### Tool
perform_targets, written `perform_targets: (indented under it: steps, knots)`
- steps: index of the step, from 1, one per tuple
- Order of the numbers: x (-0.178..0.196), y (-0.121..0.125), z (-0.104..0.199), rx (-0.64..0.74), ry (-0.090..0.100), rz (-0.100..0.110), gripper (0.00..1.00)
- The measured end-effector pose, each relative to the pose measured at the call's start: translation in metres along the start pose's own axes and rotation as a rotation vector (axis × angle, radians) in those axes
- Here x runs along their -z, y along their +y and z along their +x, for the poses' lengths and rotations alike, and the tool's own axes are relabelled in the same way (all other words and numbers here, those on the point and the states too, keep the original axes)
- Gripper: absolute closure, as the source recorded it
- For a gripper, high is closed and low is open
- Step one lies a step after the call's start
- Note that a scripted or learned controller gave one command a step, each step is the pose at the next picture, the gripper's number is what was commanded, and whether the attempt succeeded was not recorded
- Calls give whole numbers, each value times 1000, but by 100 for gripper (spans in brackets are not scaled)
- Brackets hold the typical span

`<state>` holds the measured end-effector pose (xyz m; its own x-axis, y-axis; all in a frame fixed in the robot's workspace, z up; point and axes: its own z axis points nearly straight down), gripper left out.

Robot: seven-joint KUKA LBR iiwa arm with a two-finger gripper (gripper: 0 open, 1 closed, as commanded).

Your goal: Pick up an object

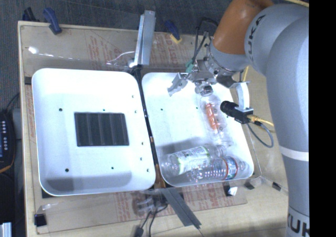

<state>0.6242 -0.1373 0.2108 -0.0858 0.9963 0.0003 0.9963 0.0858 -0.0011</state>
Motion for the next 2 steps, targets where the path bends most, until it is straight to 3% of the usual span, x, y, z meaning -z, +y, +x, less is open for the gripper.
perform_targets:
  steps: [1,2]
  knots:
    - [-41,-9,-56,18,1,3,0]
    - [1,-36,-70,48,-1,0,0]
